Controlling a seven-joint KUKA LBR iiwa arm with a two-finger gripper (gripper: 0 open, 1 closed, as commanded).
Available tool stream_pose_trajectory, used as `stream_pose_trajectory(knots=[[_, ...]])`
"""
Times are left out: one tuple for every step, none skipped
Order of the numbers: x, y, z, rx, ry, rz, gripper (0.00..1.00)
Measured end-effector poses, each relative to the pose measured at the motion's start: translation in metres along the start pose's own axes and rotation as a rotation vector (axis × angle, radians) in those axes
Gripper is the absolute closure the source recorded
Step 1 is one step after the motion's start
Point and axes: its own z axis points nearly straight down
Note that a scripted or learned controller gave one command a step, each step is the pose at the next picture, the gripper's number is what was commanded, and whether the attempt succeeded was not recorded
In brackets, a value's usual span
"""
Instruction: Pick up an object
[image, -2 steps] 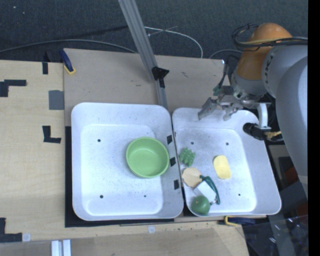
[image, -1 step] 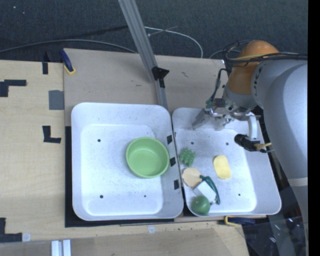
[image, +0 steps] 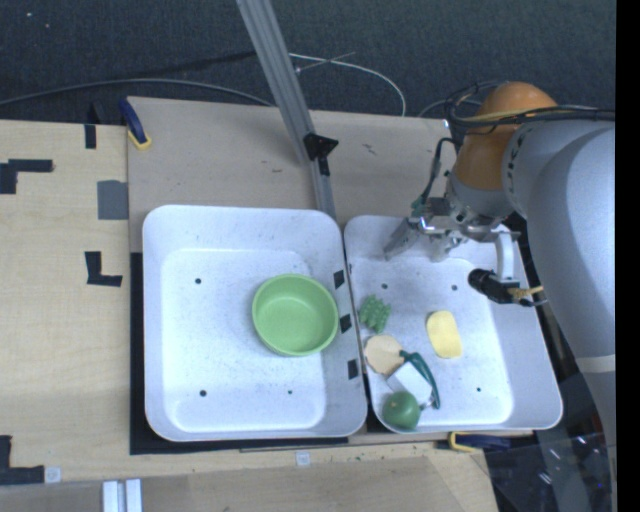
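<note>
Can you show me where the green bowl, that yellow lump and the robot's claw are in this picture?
green bowl (image: 295, 315): camera view, left bin, on the bowl's inner floor.
yellow lump (image: 444, 334): camera view, right bin, on its top middle.
claw (image: 425, 240): camera view, above the right bin's far edge, midway between its fingertips.

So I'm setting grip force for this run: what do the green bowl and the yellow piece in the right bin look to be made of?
The green bowl looks like smooth moulded plastic: even colour, thin rim, slight sheen. The yellow piece in the right bin has rounded edges and a matt face, so perhaps soft plastic or foam; the view is too coarse to tell which.
</note>
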Motion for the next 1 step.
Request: stream_pose_trajectory(knots=[[0.0009, -0.0001, -0.0095, 0.001, 0.000, -0.002, 1.00]])
